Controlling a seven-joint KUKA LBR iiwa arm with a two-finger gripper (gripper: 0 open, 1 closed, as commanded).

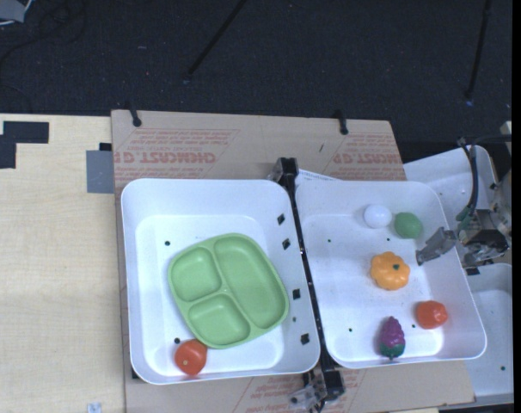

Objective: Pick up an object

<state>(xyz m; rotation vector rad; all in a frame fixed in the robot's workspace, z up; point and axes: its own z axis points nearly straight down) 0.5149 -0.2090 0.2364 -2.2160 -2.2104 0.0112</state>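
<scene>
Bins side by side on the bench, and the action is over by the right white plastic bin (346, 198), where the two-finger gripper (457, 244) hangs just above that bin's right rim, nothing visible between its fingers, though whether they stand wide or narrow I cannot tell at this size. Nearest to it, a round green ball-like object (407, 224) sits close to the bin's far right corner, with a small white ball (377, 216) touching or just beside it on the left. A yellow-orange squash-shaped toy with a green stem (389, 271) lies near the middle of the bin, a red-orange tomato-shaped toy (431, 314) sits toward the near right corner, and a purple grape-bunch toy with a green base (391, 337) rests by the near edge. Only the purple one looks elongated, its long axis running far-to-near. My read: the green round one is the likeliest target, and it has no real long axis, so the grip angle matters little; the trick would be centring over it and closing clear of the white ball and the bin wall. Over in the left white bin (157, 198), a green sectioned plate (229, 290) and a small red tomato-like ball (191, 356) sit untouched.
</scene>
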